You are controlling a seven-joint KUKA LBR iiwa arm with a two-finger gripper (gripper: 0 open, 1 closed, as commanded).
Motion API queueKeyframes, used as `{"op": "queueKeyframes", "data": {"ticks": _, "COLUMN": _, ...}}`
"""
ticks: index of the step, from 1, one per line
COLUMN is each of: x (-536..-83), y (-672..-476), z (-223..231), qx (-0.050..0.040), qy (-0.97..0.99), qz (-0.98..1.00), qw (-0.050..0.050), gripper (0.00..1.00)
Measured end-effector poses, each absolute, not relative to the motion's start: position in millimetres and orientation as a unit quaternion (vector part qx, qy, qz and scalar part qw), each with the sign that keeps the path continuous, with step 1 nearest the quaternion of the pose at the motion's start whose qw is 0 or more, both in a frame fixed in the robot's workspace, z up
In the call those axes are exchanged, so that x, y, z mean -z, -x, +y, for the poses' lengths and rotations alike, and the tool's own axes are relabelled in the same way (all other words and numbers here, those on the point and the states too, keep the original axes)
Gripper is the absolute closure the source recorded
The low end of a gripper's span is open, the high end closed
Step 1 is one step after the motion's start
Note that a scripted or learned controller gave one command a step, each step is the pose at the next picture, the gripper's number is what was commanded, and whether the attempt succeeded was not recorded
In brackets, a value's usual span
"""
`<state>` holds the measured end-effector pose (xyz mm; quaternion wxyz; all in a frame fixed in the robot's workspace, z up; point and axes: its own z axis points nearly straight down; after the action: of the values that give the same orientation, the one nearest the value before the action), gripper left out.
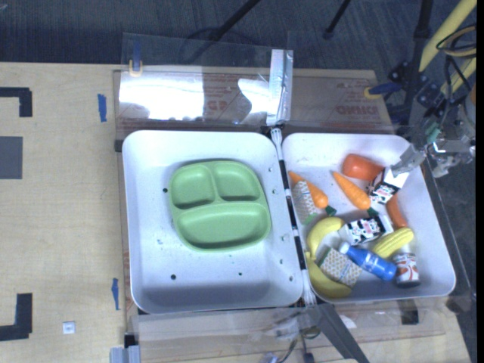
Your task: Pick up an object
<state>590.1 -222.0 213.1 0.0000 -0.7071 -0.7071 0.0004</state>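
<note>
The claw (412, 157) hangs over the right bin's (446, 278) far right corner, whether open or closed I cannot tell, right above a black-and-white carton (384, 187) among carrots (352, 190), while the left bin (144, 203) carries a green tray (219, 203)

Likely a lab: tripod legs (249, 10), cables (454, 59), taped bench (60, 203).
</note>
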Motion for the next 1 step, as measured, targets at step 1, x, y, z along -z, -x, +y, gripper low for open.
{"op": "queueKeyframes", "data": {"ticks": 1, "x": -93.6, "y": -592.4, "z": -171.9, "qx": 0.0005, "qy": 0.619, "qz": -0.786, "qw": -0.002, "gripper": 0.0}}
